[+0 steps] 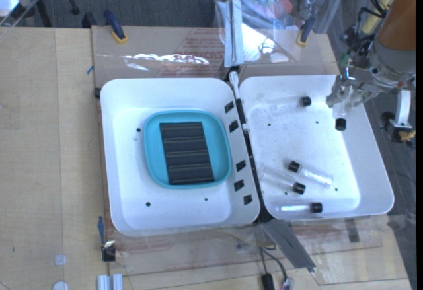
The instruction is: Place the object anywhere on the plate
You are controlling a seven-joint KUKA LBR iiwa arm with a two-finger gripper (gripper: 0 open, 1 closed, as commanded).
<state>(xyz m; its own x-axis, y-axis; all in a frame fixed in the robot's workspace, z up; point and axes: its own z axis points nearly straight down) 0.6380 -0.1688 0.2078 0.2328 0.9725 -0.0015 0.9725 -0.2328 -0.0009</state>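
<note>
The gripper (342, 94) is seen above the right bin's (370, 170) far right corner; a clear black-capped tube (339, 115) appears pinched between its fingers. The turquoise plate (153, 150) (left bin (119, 150)) lies well apart.

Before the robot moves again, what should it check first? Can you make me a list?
1. Plate sits in the left bin: ok.
2. Dark ribbed pad covers the plate's middle; blue rim free: ok.
3. Clear tubes with black caps lie in the right bin: ok.
4. Pincer over the right bin's far edge: ok.
5. Something held in the pincer: cannot tell.
6. Which tube to take: cannot tell.
</note>
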